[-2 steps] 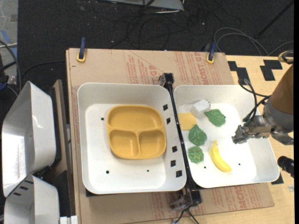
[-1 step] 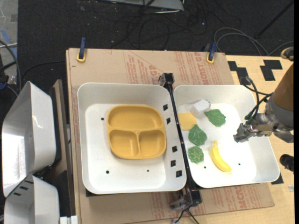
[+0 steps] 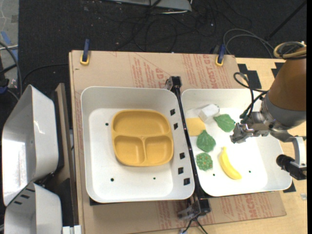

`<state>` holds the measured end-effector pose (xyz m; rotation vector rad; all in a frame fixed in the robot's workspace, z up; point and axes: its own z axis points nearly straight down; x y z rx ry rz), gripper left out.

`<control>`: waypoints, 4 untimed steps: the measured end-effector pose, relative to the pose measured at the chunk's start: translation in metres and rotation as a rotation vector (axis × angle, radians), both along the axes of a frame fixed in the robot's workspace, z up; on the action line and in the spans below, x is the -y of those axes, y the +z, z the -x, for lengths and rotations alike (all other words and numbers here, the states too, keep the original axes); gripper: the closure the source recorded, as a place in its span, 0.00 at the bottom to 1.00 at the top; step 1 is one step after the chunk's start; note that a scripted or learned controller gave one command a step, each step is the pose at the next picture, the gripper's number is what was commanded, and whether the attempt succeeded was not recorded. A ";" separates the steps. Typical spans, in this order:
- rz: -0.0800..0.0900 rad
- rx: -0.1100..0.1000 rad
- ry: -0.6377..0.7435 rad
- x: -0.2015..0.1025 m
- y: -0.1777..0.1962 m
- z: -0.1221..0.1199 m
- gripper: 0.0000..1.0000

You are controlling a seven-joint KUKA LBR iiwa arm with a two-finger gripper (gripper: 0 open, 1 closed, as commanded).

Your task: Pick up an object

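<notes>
I am reaching in from three o'clock, and my gripper (image 3: 240, 133) is hovering over the right bin (image 3: 273, 179), just past the small group of things lying in it. Nothing is sitting between its tips, so I am carrying nothing; whether it is spread or closed I cannot tell, because the tips are showing only as a dark, blurred clump.

The pick is not done, as far as I am judging it: every candidate is lying on the bin floor. A green leafy piece (image 3: 225, 122) is lying closest, at about ten o'clock from my gripper and just beside it. A yellow banana (image 3: 229, 165) is lying at seven o'clock from the gripper, near but apart. Two more green pieces are sitting farther toward nine o'clock, one (image 3: 205, 141) above the other (image 3: 204, 161), with a flat yellow block (image 3: 195, 126) and a white block (image 3: 208, 111) beyond them toward the divider. What is left, I am guessing, is choosing one, dropping onto it, closing and lifting.

The left bin (image 3: 92, 145) is holding a yellow divided tray (image 3: 143, 137), well apart from me.

As for writing, red lettering is running across the brown board (image 3: 146, 67) under the bins, upside down from this angle; I am making out something like "MACHINE" in places, but I am not reading it with confidence. I am seeing no labels on the objects themselves.
</notes>
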<state>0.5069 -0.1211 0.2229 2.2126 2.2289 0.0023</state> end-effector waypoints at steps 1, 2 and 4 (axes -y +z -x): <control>0.000 0.001 0.000 -0.040 0.004 -0.021 1.00; 0.000 0.000 0.001 -0.085 -0.002 -0.047 1.00; -0.001 0.000 0.001 -0.192 -0.001 -0.094 1.00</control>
